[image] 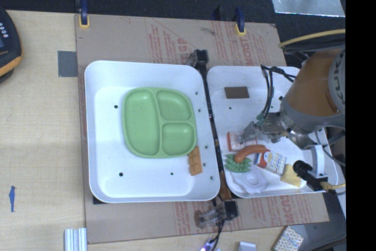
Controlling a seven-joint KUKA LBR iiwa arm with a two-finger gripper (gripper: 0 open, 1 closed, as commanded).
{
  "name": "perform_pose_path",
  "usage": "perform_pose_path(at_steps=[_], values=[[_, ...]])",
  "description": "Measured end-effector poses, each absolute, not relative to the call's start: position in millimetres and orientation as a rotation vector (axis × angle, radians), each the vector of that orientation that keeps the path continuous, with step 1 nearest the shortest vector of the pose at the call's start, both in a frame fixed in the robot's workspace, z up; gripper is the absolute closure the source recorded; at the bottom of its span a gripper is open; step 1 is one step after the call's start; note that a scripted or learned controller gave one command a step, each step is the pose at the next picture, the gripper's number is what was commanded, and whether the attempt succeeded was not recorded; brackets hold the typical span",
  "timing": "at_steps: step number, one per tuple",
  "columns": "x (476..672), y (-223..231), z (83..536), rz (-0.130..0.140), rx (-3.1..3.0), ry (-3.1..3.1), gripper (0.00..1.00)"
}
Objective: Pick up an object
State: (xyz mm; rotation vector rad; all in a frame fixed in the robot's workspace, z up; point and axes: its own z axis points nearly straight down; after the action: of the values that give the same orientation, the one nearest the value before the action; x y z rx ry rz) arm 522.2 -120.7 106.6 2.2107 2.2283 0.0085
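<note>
The hot dog toy (pixel 251 152) looks like the likely target here, an orange-red sausage shape lying in the right bin (pixel 235 77), near the front, mixed into a little heap of play food. Just in front of it there's a green leafy piece (pixel 237 166), a white cup-like thing (pixel 252 180), a small labelled packet (pixel 274 161) and a yellow wedge (pixel 290 175) over toward the right.

The gripper (pixel 257 129) hangs right above that heap, just behind the hot dog, with the grey and orange arm (pixel 314 94) coming in from the right. From where I'm standing I honestly can't tell how the tool is set, it's too dark and cluttered down there. Nothing looks lifted, everything seems to be sitting on the bin floor.

So I'd say the approach is basically done and the actual grab and lift are what's left.

Other stuff: a brown rectangular piece (pixel 236 92) sits alone toward the back of the right bin, well away from the action. The left bin (pixel 106 179) has a green divided plate (pixel 159 121) and an orange-brown snack piece (pixel 194 161) just beside its front corner.
</note>
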Motion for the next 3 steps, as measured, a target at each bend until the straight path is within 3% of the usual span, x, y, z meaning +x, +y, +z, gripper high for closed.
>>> perform_pose_path(at_steps=[1,2,3], values=[[593.5,-177,93,0.002,2.210,2.222,0.00],[605.8,-148,202,0.009,2.208,2.224,0.00],[529.2,-121,218,-0.006,2.224,2.228,0.00]])
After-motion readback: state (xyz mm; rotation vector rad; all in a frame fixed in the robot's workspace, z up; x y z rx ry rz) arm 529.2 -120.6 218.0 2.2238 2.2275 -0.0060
